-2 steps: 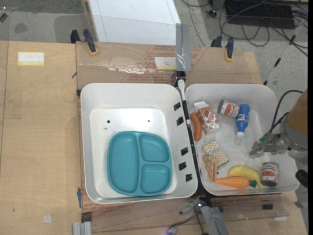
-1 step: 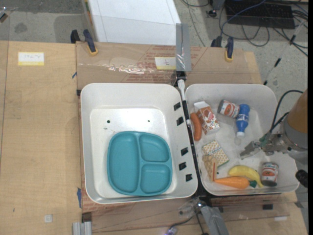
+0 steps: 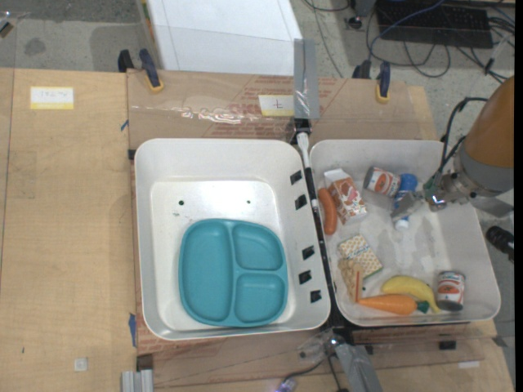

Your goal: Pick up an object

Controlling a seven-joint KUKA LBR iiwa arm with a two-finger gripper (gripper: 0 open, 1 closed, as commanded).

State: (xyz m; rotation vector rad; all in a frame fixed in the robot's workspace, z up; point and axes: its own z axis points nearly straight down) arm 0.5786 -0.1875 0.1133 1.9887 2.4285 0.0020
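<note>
With the gripper (image 3: 406, 207) low over the blue-capped bottle (image 3: 404, 193) near the right bin's (image 3: 482, 296) far edge, beside the small can (image 3: 381, 180), its opening impossible for us to tell, we should centre on the bottle, clear of the can, before closing.

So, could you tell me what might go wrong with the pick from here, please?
The end effector sits in the right bin close beside the can and a blue item, so it may nudge one while going for the other. The banana, carrot and second can crowd the near wall, leaving little approach room.
</note>
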